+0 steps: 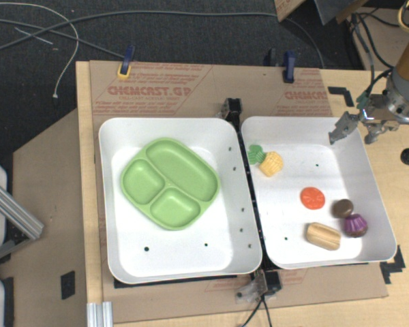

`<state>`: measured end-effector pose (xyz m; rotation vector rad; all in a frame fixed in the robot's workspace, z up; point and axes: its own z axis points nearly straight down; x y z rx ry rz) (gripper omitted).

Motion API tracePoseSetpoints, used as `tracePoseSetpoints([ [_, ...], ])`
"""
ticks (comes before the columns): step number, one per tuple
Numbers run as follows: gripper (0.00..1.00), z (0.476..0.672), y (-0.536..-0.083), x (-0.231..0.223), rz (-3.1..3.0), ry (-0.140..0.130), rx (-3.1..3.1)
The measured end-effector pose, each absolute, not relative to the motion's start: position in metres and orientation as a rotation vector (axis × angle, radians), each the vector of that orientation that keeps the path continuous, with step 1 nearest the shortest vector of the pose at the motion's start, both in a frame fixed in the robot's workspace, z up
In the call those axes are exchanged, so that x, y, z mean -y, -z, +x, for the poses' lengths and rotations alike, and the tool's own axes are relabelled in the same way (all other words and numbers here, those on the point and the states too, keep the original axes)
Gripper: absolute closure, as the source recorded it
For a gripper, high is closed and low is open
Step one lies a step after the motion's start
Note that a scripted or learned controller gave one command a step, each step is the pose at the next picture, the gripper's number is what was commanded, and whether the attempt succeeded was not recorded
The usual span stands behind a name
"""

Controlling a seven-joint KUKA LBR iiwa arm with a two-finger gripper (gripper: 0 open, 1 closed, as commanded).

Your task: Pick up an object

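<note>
Camera view: task barely begun, nothing lifted. Gripper (354, 125) hovers over right bin (293, 247), at its far right corner, fingers spread, pinching nothing. Candidates all lie in right bin: toy corn cob (266, 160) toward its far left corner, long axis running left-right; orange disc (312, 197), brown ball (342, 208), purple piece (355, 225), tan bread roll (323, 236) clustered toward its near right corner, roll's long axis roughly left-right. Green divided plate (169, 182) sits in left bin (123, 264). Remaining: descend, grasp, lift.
</note>
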<state>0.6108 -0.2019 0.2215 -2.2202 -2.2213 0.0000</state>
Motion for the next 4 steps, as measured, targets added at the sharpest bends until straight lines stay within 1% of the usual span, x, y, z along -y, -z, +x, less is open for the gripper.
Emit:
tracePoseSetpoints([
  [1, 0.0, 0.611, -0.222, 0.202, -2.22, 0.0, 2.222],
  [2, 0.0, 0.617, -0.179, 0.205, -2.219, -0.001, 2.221],
  [3, 0.0, 0.617, -0.124, 0.195, -2.215, -0.004, 2.219],
  [4, 0.0, 0.617, -0.083, 0.194, -2.217, -0.003, 2.22],
])
